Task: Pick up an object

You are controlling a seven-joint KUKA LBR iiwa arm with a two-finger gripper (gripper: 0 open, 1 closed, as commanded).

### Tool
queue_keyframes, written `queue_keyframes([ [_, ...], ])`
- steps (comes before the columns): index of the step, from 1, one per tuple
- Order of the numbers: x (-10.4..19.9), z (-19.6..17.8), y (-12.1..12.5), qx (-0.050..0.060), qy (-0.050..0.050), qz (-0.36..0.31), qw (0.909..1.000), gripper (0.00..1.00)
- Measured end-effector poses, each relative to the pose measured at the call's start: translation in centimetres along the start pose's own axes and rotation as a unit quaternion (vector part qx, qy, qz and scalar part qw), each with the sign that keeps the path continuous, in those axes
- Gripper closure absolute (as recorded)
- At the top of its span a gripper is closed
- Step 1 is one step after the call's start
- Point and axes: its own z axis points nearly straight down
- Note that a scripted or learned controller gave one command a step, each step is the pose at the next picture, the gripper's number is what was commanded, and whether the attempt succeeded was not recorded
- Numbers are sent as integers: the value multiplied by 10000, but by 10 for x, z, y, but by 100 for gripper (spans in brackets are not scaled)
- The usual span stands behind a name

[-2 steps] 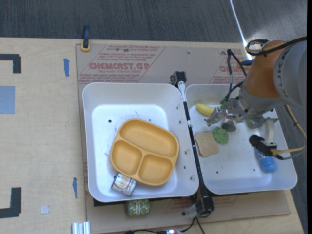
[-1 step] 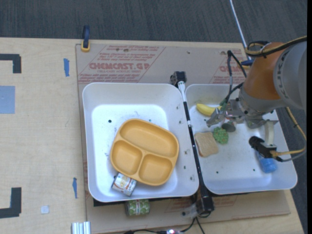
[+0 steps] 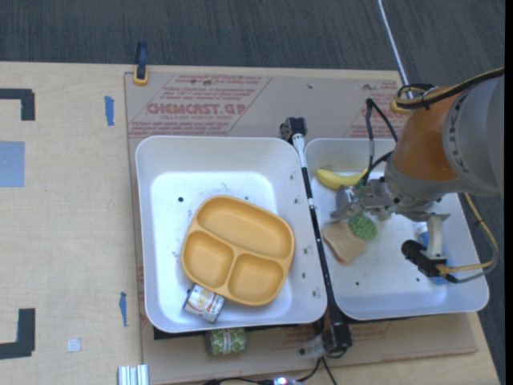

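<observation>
A small bumpy green object (image 3: 363, 228) is seen under the gripper (image 3: 358, 207), touching a tan bread slice (image 3: 343, 242); finger state can't be told.

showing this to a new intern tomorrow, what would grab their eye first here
The orange divided plate lying tilted in the left bin stands out most, with a small can tucked at its lower edge. Next comes the grey and orange arm reaching over the right bin, above a banana, a bread slice and something green.
</observation>
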Motion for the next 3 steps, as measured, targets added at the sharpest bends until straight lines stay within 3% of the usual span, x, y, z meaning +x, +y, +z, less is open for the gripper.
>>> queue_keyframes([
  [1, 1, 0, -18, 17, 24, -11, 10000, 0],
  [2, 1, -11, -17, 0, 17, -8, 10000, 100],
  [3, 50, -97, -65, 80, 33, -24, 10000, 100],
])
